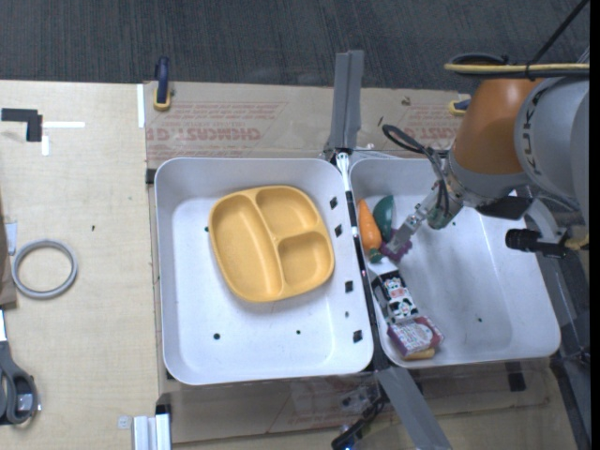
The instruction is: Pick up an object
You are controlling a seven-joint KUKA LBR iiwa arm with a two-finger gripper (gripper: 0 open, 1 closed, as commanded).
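The carrot (368, 225) is the thing I would go for: an orange piece lying against the left wall of the right bin (506, 331), its long axis running roughly along that wall, up and down in my view. A green piece (384, 212) sits touching it at the upper right. From where I sit, the gripper (397, 245) is just beside the carrot, on its right and a little lower, reaching down at a slant from the arm's wrist (450, 200). I cannot tell how the gripper is set; its tip is a dark blur against the bin floor, and I see nothing held in it. So the carrot lies to the left of the tip, tight to the wall, which I judge leaves little room on that side. Further down the same wall lie a small black-and-white packet (395, 293) and a wrapped snack (413, 337). The left bin (187, 336) holds a yellow divided plate (271, 242).
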